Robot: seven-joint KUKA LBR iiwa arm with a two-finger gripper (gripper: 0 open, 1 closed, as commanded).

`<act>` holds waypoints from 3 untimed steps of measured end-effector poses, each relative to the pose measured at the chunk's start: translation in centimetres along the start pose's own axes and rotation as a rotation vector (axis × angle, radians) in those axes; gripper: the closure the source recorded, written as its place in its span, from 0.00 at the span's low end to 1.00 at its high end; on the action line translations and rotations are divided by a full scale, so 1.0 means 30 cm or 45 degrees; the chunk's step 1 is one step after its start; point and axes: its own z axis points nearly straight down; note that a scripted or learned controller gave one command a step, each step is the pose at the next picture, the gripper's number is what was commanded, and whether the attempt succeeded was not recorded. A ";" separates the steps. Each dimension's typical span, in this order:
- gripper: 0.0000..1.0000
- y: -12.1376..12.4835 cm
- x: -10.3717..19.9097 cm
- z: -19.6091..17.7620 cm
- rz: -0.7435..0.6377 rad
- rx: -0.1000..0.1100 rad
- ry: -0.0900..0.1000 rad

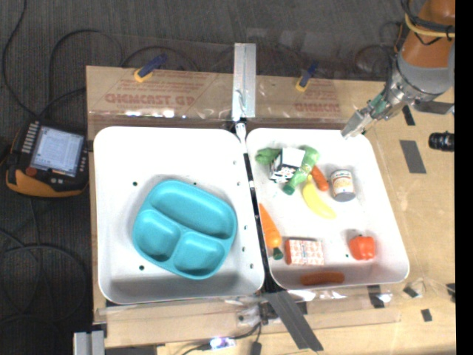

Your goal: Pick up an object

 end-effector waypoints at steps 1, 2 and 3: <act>1.00 -0.152 -0.011 0.038 0.004 -0.001 -0.001; 1.00 -0.140 0.089 0.109 -0.301 -0.003 0.002; 1.00 -0.114 0.111 -0.095 -0.570 -0.005 -0.002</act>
